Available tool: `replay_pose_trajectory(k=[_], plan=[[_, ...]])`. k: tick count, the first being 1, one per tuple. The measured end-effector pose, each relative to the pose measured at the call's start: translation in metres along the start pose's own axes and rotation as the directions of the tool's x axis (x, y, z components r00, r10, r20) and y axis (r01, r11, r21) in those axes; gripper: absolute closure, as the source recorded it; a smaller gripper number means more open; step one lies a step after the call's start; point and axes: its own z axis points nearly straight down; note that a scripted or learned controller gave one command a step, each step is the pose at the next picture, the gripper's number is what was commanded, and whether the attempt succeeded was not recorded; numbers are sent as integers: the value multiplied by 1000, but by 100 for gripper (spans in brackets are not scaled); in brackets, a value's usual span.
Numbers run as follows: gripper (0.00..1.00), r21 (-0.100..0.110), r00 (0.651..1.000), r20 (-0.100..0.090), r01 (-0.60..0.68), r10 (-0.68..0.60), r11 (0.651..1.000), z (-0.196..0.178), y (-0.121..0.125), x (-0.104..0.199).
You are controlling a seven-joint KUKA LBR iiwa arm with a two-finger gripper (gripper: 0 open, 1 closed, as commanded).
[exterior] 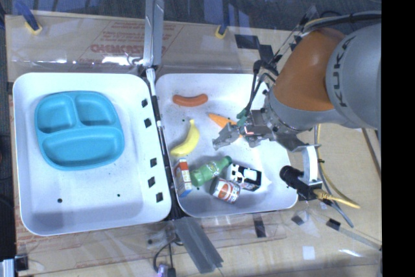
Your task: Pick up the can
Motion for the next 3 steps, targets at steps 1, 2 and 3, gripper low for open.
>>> replay_pose_trajectory(k=[1,2,3], plan=[[0,1,1000,0,6,-6,1000,110,36,-10],[0,-6,991,2,131,-131,991,106,-28,-28],[0,-6,991,2,131,-131,991,106,-28,-28]])
